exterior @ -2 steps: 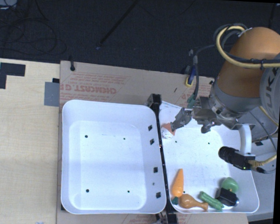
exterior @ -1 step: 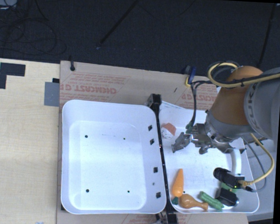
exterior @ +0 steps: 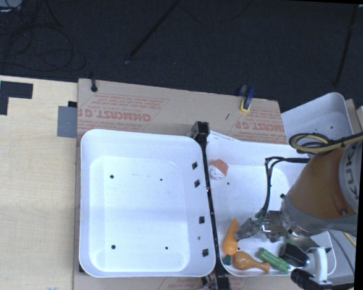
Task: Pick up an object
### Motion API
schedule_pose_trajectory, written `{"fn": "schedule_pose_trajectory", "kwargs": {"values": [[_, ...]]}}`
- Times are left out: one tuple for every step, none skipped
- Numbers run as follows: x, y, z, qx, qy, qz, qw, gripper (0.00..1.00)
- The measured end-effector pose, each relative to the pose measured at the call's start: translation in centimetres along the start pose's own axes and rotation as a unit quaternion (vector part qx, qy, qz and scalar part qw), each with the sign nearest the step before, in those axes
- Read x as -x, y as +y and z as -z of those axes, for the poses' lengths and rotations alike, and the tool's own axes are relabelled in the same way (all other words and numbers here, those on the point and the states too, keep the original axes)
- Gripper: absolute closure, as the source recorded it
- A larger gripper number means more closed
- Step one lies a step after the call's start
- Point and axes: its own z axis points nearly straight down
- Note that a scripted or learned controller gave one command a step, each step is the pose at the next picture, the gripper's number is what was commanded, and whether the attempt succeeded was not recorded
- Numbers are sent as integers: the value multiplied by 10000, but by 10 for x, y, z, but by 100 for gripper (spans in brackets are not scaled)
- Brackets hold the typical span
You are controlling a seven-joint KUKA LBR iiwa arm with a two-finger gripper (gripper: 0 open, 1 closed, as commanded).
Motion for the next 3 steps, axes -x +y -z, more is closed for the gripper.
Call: {"fn": "schedule_pose_trajectory", "kwargs": {"values": [[-2, 5, 13, 44, 1, 12, 10000, 100], [-1, 5, 13, 44, 1, -5, 10000, 0], [-18, 76, -36, 77, -10, 55, 10000, 0]]}}
